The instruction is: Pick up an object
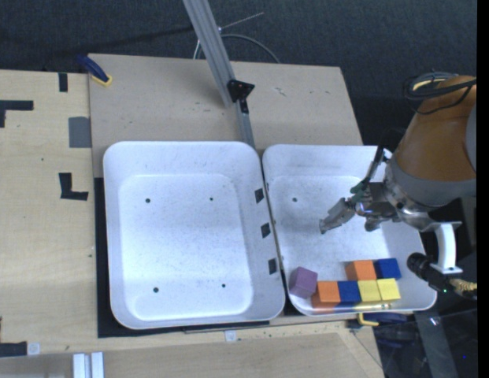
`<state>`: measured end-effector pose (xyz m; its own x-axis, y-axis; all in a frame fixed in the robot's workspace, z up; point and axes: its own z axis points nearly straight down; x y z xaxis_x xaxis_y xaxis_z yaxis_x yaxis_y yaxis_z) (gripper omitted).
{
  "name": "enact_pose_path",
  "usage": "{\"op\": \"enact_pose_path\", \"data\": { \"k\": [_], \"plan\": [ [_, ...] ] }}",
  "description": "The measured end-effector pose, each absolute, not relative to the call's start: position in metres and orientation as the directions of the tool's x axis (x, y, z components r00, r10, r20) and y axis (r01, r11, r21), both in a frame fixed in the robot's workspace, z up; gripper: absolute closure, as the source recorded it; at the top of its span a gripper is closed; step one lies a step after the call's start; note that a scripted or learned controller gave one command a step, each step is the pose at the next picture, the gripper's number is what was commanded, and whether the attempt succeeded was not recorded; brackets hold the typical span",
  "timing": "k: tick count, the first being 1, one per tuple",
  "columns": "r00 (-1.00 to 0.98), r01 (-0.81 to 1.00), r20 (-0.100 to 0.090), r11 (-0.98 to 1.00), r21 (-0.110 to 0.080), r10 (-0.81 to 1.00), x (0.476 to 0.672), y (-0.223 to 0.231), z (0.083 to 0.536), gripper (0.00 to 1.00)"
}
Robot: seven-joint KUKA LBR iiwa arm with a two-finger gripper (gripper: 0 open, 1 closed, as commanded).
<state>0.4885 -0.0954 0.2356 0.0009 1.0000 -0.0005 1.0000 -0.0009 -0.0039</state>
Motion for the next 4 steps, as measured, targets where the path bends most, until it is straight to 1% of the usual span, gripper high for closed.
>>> {"op": "enact_pose_path", "data": {
  "k": [1,2,3,4],
  "plan": [
    [-0.001,1.000,0.001,0.001,-0.007,1.000,0.495,-0.087,0.189,0.00],
    [0.001,1.000,0.000,-0.001,-0.003,1.000,0.518,-0.105,0.089,0.00],
    [0.001,1.000,0.001,-0.001,-0.005,1.000,0.492,-0.109,0.091,0.00],
    [-0.001,1.000,-0.001,0.001,0.002,1.000,0.509,-0.118,0.136,0.00]
  ]
}}
